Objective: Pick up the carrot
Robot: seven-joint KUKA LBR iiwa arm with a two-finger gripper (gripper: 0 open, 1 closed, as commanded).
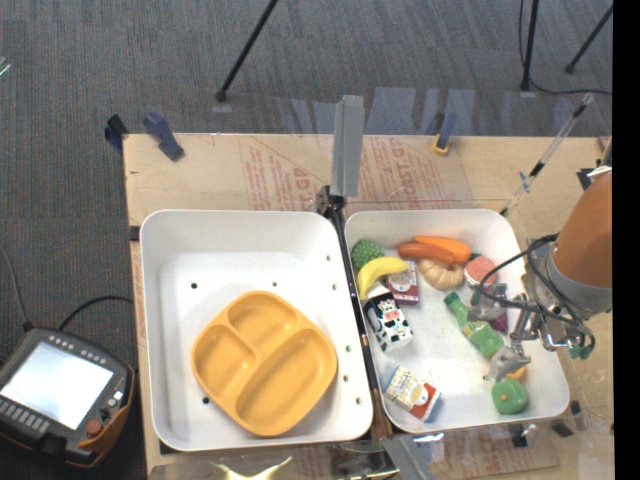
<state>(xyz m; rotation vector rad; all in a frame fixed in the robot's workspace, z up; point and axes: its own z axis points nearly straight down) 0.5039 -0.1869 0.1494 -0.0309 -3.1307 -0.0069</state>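
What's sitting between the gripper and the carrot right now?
In the camera view, the green bottle and a red-and-white round item lie between the gripper and the carrot, in the right bin.

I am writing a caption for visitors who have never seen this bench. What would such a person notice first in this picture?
First the yellow tray, large and bright, lying alone in the left bin. Next the heap of small toy foods in the right bin, with the carrot near the far wall, beside a banana. Then the arm coming in from the right, its gripper low over the bin's near right corner, above a green apple.
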